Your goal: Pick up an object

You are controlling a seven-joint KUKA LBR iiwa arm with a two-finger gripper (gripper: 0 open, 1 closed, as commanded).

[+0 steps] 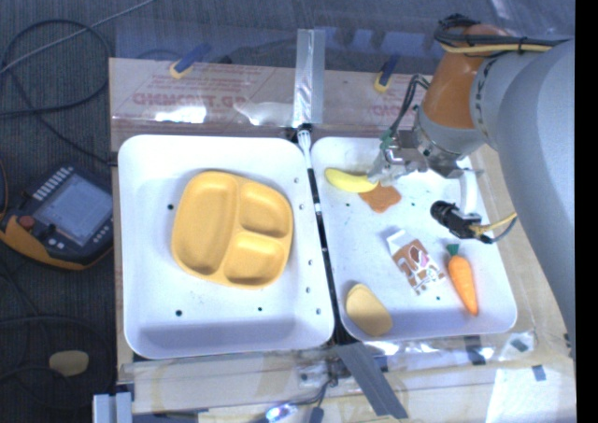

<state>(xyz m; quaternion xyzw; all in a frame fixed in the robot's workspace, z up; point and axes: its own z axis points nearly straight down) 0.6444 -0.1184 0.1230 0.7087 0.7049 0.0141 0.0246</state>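
The right bin holds a yellow banana at its far left, an orange-brown flat piece beside it, a small printed packet, an orange carrot at the right, and a tan rounded piece near the front. My gripper hangs low at the bin's far side, just right of the banana and above the orange-brown piece. Nothing shows between its fingers. The grey arm with its orange band comes in from the upper right.
The left bin holds a yellow divided tray. A black cable fitting hangs off the arm over the right bin. A teach pendant lies on the floor at the left. Tape and clips line the bins' far edge.
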